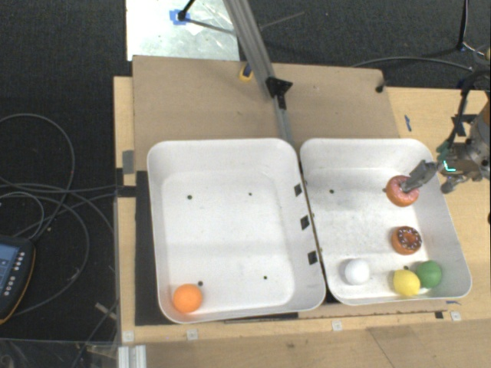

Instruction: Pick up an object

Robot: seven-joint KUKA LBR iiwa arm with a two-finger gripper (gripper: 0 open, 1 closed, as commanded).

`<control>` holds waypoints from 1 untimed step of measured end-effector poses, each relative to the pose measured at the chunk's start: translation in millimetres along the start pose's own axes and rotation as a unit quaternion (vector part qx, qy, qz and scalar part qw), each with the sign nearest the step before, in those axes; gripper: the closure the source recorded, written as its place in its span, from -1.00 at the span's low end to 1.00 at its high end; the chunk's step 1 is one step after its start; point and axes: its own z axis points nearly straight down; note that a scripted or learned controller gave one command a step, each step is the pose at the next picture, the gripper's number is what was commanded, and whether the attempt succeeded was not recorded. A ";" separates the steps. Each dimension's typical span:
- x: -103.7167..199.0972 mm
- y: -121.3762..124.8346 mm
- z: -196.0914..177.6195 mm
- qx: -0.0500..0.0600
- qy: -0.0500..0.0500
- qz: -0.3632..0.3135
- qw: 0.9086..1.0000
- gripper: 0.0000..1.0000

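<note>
Pink donut (400, 192) in right bin (360, 167): likely light, squishy toy; best squeezed across its ring. Pincer (423, 176) touching it; wide or narrow, cannot tell.

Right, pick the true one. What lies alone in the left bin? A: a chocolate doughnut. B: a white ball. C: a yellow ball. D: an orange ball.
D: the orange ball sits by itself near the front left corner of the left bin, while the yellow ball, white ball and chocolate doughnut all lie in the right bin.
</note>
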 end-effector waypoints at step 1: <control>0.1 0.8 -1.8 -0.002 0.000 0.000 1.000 -1.00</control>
